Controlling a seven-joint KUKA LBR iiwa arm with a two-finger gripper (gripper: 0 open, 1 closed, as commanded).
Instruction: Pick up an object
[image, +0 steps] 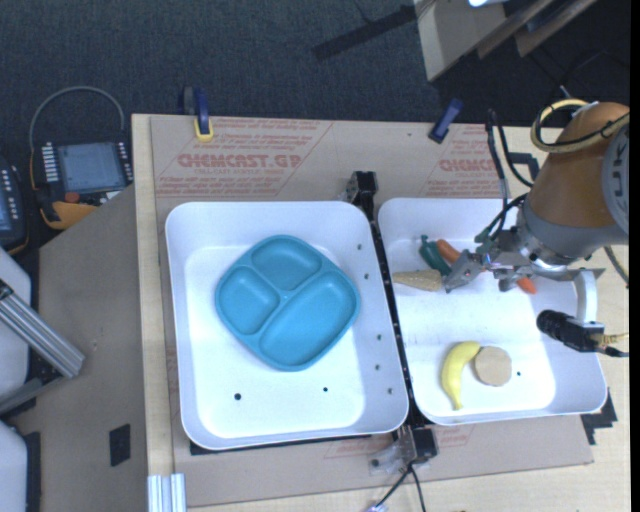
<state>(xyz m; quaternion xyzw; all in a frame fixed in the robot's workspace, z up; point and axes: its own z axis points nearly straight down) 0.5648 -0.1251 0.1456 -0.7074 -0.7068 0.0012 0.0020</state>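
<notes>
In the right bin (560, 400) a banana (456, 372) lies near the front wall, touching a round tan disc (492, 366) on its right. Further back, a pale cone-shaped piece (418, 281) lies by the bin's left wall, with green and orange bits (438, 254) just behind it. My end effector (478, 266) hangs low beside those bits; whether it is spread or pinching anything I cannot tell. The left bin (200, 400) holds a blue divided plate (287, 301), all on the desk (260, 150)

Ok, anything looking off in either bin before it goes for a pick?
Nothing spilled or broken. The blue divided plate sits rotated askew in the left bin. The banana and tan round piece touch, which may complicate a clean grasp.
</notes>
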